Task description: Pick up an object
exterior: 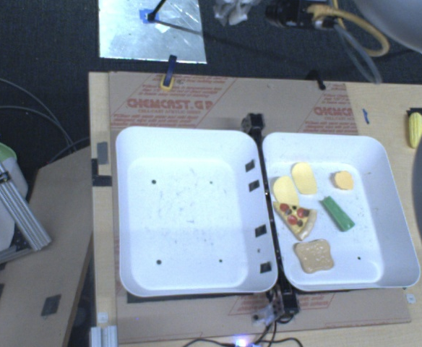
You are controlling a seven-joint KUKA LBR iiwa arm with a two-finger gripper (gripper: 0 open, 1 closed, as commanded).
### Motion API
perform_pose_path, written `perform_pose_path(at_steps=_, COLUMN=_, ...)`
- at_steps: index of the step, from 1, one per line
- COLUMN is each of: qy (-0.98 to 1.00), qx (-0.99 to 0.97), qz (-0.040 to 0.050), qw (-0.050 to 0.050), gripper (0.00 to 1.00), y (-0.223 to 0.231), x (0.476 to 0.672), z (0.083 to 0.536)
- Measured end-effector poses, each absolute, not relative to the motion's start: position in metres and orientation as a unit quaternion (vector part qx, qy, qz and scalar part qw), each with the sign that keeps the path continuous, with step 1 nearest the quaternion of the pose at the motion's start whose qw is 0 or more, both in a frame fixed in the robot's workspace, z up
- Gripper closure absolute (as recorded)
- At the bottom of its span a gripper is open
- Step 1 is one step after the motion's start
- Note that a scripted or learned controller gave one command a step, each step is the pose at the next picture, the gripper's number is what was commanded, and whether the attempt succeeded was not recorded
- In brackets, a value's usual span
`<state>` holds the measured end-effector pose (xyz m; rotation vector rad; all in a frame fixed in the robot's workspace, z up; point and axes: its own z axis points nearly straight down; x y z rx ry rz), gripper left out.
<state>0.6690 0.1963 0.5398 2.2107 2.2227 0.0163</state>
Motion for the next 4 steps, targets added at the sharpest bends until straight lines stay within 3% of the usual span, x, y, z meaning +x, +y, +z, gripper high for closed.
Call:
perform_pose_path(at_steps=1, qy=0.704, qx=0.71, qz=-0.0076, qw=-0.004, gripper=1.0, y=0.114, x=0.654, z=0.375)
perform_pose_path(at_steps=2, qy=0.707, qx=0.707, qz=0.0051, qw=0.004, gripper=1.0, y=0.099, x=0.665, z=0.483)
perform_pose_path(at_steps=3, qy=0.705, qx=0.709, qz=-0.003, qw=-0.001, gripper=1.0, y=0.04, x=0.668, z=0.388)
perform_pose_path(at_steps=4, qy=0.705, qx=0.709, qz=0.0041, qw=0.007, gripper=1.0, y=-0.045, x=0.668, z=0.508)
